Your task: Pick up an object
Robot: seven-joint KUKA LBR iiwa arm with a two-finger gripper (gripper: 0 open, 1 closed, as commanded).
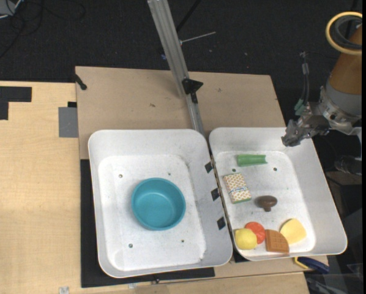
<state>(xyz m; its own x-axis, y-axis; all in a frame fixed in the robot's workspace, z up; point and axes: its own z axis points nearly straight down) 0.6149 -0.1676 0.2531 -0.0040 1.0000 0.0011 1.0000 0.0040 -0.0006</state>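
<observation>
The right bin holds a green block, a speckled cream box, a brown mushroom-shaped piece, a red ball, a yellow ball, an orange-brown wedge and a yellow piece. My gripper hangs over the bin's far right corner, above and to the right of the green block. Nothing shows in it.
A teal bowl sits in the left bin. A slanted aluminium rail rises behind the gap between the bins. Black clips line the divide. Wooden board surrounds the bins.
</observation>
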